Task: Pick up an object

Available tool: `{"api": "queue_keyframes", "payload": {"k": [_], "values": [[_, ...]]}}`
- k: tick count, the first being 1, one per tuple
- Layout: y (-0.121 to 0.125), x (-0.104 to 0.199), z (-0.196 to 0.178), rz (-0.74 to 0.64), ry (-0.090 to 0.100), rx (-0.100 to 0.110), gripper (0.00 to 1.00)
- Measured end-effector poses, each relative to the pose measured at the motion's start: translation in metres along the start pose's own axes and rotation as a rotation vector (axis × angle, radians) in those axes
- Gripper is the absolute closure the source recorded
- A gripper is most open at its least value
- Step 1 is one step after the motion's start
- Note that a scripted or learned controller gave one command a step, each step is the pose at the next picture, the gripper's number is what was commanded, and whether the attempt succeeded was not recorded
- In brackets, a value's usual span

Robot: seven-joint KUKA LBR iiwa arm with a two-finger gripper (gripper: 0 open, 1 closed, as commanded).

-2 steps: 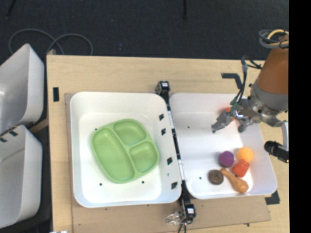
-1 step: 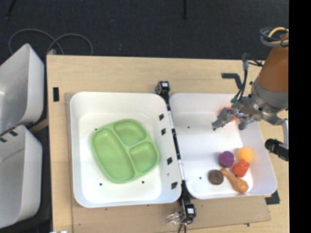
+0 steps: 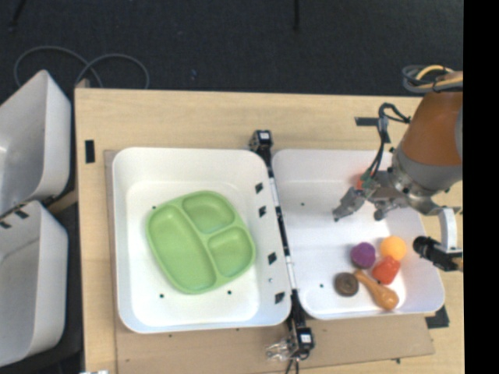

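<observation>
The gripper (image 3: 361,204) is hanging over the right bin (image 3: 312,178) with its two fingers spread apart and nothing between them. The likely targets are sitting below and to the right of it, well apart from the fingertips: a purple ball (image 3: 363,254), a yellow ball (image 3: 394,248), a red piece (image 3: 386,269), a brown round piece (image 3: 347,284) and an orange spoon-like stick (image 3: 378,291).

The main risk is coming from how tightly these things are lying together. The purple ball, the red piece and the yellow ball are touching or nearly touching, so a descending finger is likely to be landing on a neighbour instead of sliding beside the chosen one, nudging the cluster apart. The balls are looking round and smooth, so they may be rolling away under a glancing touch. The stick is lying flat near the bin's lower wall, leaving little room for a finger. A small red-and-green thing (image 3: 363,181) is sitting just beside the gripper, partly hidden by the arm.
</observation>
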State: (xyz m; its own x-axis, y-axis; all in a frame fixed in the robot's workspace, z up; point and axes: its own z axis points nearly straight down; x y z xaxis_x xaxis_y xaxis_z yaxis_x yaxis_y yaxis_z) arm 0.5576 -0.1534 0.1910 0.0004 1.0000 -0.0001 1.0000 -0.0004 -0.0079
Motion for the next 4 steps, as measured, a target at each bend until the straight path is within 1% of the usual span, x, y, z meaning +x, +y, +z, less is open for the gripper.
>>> {"api": "queue_keyframes", "payload": {"k": [1,2,3,4], "values": [[-0.003,0.004,0.066,0.001,0.001,0.002,0.0],[-0.003,0.003,0.095,0.003,0.0,-0.002,0.0],[-0.002,0.001,0.086,0.01,0.0,-0.002,1.0],[-0.007,0.0,0.027,0.009,-0.001,-0.009,1.0]]}}
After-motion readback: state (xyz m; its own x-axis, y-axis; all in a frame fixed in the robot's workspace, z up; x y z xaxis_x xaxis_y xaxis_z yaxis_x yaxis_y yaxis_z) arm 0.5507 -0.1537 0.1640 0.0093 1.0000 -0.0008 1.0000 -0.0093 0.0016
